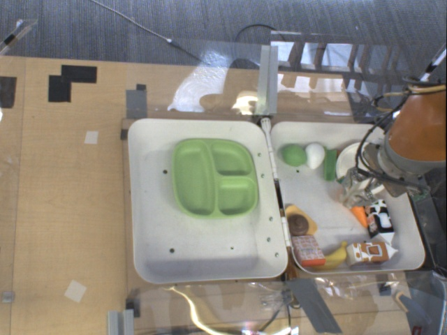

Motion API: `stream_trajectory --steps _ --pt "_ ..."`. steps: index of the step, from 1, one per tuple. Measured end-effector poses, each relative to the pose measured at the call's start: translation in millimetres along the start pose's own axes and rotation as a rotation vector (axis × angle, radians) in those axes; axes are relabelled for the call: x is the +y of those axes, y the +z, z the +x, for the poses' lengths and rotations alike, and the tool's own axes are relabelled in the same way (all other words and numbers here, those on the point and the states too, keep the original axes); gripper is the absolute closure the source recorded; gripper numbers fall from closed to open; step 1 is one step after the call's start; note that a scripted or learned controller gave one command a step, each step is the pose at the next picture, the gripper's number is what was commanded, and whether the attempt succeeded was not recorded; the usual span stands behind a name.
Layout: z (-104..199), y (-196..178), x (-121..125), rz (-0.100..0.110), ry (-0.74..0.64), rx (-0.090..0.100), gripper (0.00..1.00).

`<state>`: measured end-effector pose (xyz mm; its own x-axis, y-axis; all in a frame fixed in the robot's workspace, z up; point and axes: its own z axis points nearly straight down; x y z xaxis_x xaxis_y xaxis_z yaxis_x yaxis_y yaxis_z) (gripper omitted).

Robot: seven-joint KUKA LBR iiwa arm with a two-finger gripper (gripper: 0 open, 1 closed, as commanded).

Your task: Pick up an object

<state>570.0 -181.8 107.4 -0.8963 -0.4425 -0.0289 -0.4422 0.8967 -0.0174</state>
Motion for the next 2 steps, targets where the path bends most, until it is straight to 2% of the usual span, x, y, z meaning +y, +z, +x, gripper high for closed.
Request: stream_trajectory --steps 1,2 --pt "0.4 0.8 0.2 -0.001 0.0 0.001 0.0" --pt "-18.8 16.6 14.0 -0.007 0.048 0.015 0.0"
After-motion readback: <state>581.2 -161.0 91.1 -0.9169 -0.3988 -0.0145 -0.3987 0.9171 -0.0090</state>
